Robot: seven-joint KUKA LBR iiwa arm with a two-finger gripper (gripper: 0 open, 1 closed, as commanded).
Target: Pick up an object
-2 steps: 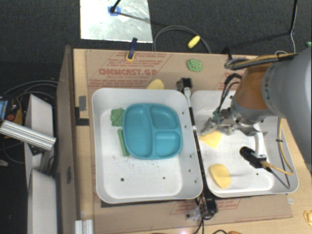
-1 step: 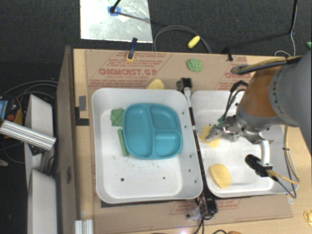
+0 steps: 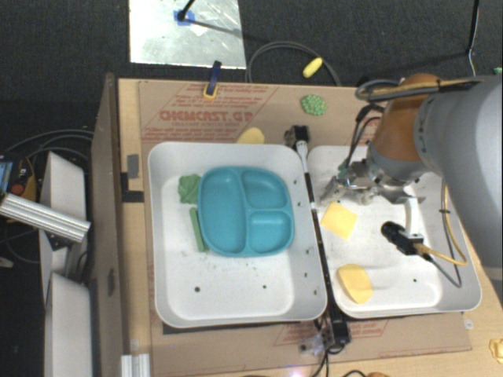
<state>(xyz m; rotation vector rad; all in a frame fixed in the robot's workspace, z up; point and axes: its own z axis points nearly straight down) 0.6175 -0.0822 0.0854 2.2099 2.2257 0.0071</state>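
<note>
Nothing is lifted yet: this reads as the approach step, with the hand coming to a thing but no grip to be seen.

The left bin (image 3: 169, 242) carries a teal plate (image 3: 244, 210), which lies over a green leaf (image 3: 188, 187) and a green stick (image 3: 196, 230) at its left edge. None of these is near the hand.

In the right bin (image 3: 444, 293) a yellow wedge (image 3: 339, 220) lies close to the dividing wall, and a yellow lump (image 3: 355, 283) lies nearer the front rim, apart from the wedge. The hand (image 3: 350, 187) hangs low over the far left part of this bin, just beyond the wedge, under the grey arm (image 3: 456, 132). Whether it is released or clenched I cannot tell, and nothing shows in its grasp.

The wedge looks like the likeliest pick. The next move would call for a short shift toward the front of the bin to get over it, then a straight drop. The wall beside it leaves little room on that side, so the grip must be set with care.

The bins sit on a printed card (image 3: 196, 116) that covers the bench (image 3: 112, 234). Beyond the bins a clamp (image 3: 212, 81) grips the card's far edge, a yellow piece (image 3: 251, 137) shows at the left bin's far rim, and a green disc (image 3: 313, 104) lies on the card. Around the bench is a dark floor, with cables (image 3: 47, 144) and a metal rail (image 3: 43, 217) at the left, a shiny sheet (image 3: 185, 22) at the back, and a yellow peg (image 3: 313, 67) to its right.
</note>
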